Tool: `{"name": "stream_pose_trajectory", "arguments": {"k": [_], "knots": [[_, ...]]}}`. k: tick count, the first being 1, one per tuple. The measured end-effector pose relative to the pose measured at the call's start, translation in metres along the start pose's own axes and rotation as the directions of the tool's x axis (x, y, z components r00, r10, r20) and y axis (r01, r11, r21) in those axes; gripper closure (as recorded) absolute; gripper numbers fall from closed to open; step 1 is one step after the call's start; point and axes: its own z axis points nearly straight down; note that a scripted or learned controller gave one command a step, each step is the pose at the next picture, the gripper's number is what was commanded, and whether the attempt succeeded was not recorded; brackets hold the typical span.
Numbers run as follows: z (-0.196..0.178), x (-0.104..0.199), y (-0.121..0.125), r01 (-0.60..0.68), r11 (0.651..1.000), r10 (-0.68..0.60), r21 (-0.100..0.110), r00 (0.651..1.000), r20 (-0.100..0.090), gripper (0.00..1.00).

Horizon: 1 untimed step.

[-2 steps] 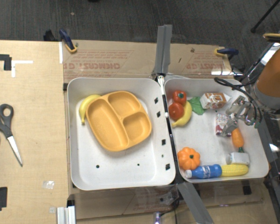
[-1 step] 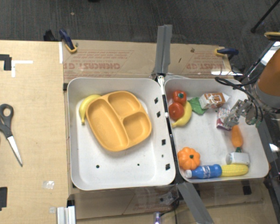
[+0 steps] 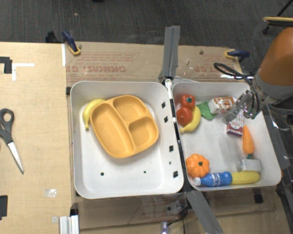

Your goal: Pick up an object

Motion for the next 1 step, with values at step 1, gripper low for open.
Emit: {"name": "stream_pose_trajectory", "arguments": {"k": [1], "knots": [[-0.0664,0.0584,0.0444,-0.121,0.993,0.121,0.001,0.993,-0.001,1.00]]}}
